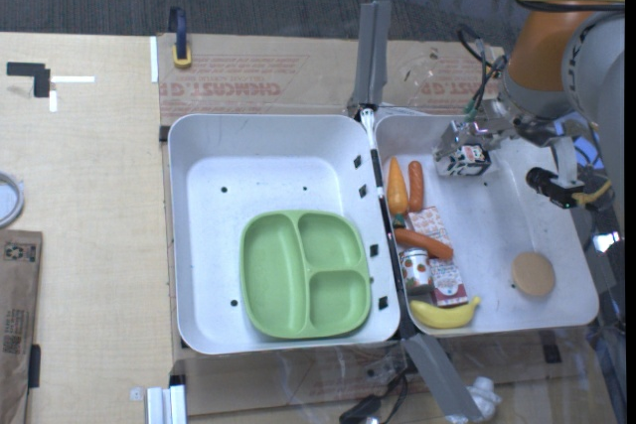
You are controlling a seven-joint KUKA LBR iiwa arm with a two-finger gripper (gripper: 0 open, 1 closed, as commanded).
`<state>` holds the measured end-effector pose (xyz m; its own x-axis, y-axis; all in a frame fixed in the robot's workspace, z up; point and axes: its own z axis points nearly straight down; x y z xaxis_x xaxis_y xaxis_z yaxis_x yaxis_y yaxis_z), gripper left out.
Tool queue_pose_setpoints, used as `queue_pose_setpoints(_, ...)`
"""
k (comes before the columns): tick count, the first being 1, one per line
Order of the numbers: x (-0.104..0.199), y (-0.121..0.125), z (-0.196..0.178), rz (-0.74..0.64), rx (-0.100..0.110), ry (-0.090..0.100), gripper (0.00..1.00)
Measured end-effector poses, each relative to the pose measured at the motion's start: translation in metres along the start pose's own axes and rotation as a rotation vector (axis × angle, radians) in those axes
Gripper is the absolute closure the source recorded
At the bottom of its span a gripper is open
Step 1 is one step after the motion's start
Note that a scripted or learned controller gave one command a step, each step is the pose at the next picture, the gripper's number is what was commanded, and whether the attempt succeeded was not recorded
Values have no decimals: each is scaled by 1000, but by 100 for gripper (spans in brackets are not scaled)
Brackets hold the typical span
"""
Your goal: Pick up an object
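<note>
Cardboard [298,74] behind the bins carries mirrored red print, unreadable here. The left bin [199,213] holds a green divided plate [305,271]. In the right bin [556,308], toy food lines the left wall: an orange carrot [397,185], a sausage [415,186], a labelled can [414,267], a small printed carton [449,287], and a banana [445,313]; their writing is too small to read. A tan disc [534,273] lies well apart. The gripper [464,158] hangs over the bin's far end; its opening cannot be told.
</note>
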<state>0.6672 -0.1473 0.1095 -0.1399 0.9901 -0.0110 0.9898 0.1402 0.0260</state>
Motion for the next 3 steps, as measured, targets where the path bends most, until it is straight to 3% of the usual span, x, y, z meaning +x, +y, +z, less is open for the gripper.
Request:
queue_pose_setpoints(1,3,5,-15,-4,-11,2,100)
queue_pose_setpoints(2,12,-46,-115,314,29,5,100)
queue_pose_setpoints(3,2,-88,-134,473,32,4,100)
